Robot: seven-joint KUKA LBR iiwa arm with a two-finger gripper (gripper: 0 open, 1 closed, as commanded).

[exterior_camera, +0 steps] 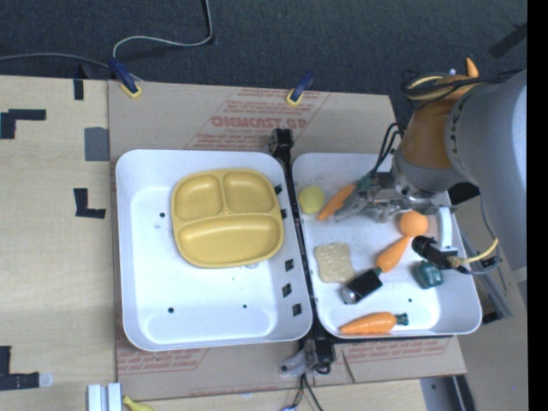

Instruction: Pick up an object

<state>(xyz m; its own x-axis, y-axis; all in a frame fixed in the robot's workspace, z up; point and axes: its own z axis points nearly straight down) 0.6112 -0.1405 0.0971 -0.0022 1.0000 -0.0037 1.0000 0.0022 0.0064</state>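
The table is pale wood, overlaid by a brown cardboard sheet with red print, held by yellow-and-blue clamps at its far edge. Beyond the table the floor is dark carpet, crossed by a thin cable. On the cardboard sit two white bins. The left bin holds a yellow divided plate.

Taking that plate as landmark: the right bin lies to its right, with a yellow ball just past the bins' shared edge. Further right lies an orange carrot, and the hand sits at that carrot's right end, its fingers narrow; whether they clasp it, I cannot tell. Right and nearer than the plate lie a beige sponge, a black block, two more carrots, an orange ball and a teal piece.
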